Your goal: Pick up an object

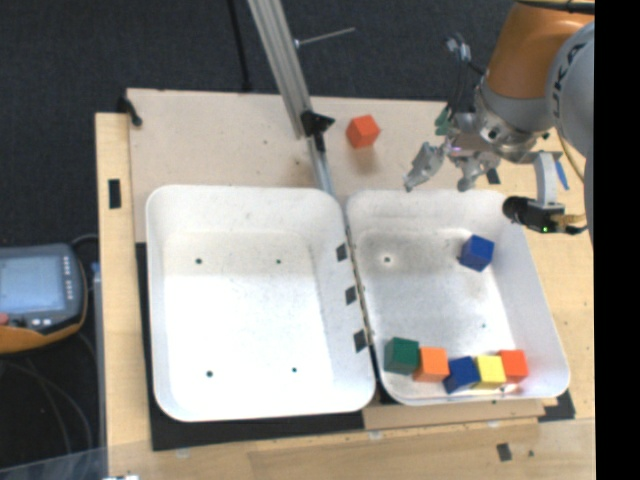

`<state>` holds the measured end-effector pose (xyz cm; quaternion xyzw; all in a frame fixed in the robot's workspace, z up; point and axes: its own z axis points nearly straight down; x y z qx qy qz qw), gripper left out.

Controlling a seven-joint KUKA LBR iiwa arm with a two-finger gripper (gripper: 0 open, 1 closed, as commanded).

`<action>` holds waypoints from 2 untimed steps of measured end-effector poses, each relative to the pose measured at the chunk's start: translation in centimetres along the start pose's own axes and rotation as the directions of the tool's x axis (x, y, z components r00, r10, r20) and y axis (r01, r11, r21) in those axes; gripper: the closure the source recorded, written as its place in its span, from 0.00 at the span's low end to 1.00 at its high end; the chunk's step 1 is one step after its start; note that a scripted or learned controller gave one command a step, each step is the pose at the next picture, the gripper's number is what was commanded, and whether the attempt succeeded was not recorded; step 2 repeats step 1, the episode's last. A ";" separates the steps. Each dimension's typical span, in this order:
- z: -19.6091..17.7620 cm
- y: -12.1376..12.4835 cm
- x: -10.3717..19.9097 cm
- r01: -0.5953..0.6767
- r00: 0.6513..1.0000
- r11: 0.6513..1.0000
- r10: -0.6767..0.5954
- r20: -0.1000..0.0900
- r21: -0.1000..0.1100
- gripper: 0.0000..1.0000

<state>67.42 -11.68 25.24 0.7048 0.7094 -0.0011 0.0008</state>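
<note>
The gripper [445,173] hangs over the far edge of the right bin [535,298], just past its back rim, with its two fingers [422,166] spread apart and nothing between them. This looks like the approach step of a pick: no object has been chosen by contact yet, and the arm [530,48] is poised high at the counter's far right corner. The nearest candidate is a lone blue cube [477,252], lying inside the right bin toward its far right side, well apart from everything else. Along that bin's near wall a row of cubes sits packed together: a green cube [402,354], an orange cube [433,362], a second blue cube [461,373], a yellow cube [490,369] and a red-orange cube [513,363], each touching its neighbour. One more orange cube [363,131] rests outside the bins on the bare counter [200,138] near its far edge, just beside the slanting aluminium post [280,48]. The next move probably calls for shifting toward the lone blue cube and descending with the fingers straddling it; it has open floor all round, whereas the packed row leaves no gap for a finger and hugs the wall. The left bin [180,218] offers free room for travel.
</note>
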 end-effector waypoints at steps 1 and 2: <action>-1.9 -12.4 -4.2 -0.011 1.000 1.000 0.011 0.000 -0.001 0.00; -1.9 -12.4 -4.2 -0.011 1.000 1.000 0.011 0.000 -0.001 0.00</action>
